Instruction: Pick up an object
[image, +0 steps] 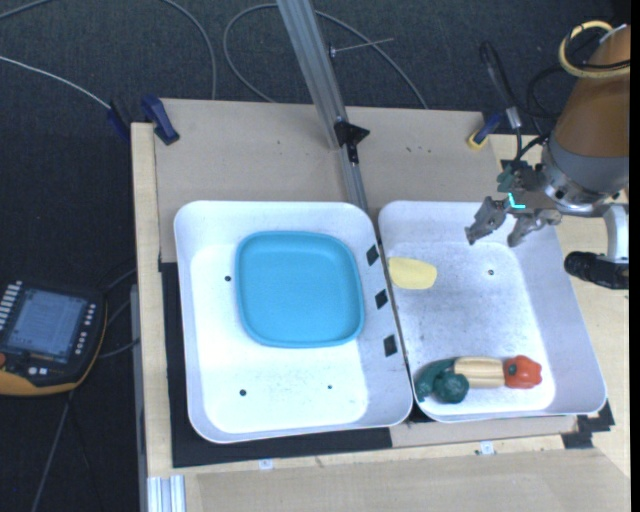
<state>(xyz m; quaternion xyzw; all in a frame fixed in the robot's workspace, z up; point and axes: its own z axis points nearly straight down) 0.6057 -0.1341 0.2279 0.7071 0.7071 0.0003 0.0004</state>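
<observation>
A grey robot arm (592, 110) with an orange band reaches in from three o'clock, its two-finger gripper (497, 231) poised over the twelve o'clock end of the right-hand shallow white plastic bin (565, 300). The fingers (480, 224) are spread apart and hold nothing.

Below the gripper, toward nine o'clock on the bin's speckled floor, lies a pale yellow, smooth, rounded wedge (412, 273), close to the wall shared with the neighbouring bin. Along the six o'clock wall three toy-like pieces sit in a row, touching: a dark green, lumpy, rounded piece (443, 383), a tan cylindrical piece (479, 372) resembling a bread roll, and a glossy red, round piece (522, 372) like a tomato.

The left-hand shallow white plastic bin (210, 380) carries a smooth turquoise square plate with rounded corners (299, 288), set toward its twelve o'clock half.

Both bins rest on a light tan wooden desk (250, 150). A slim silver metal pole (322, 80) slants across it from twelve o'clock. At nine o'clock, on dark carpet, lies a handheld control pendant with a grey screen (45, 330).
</observation>
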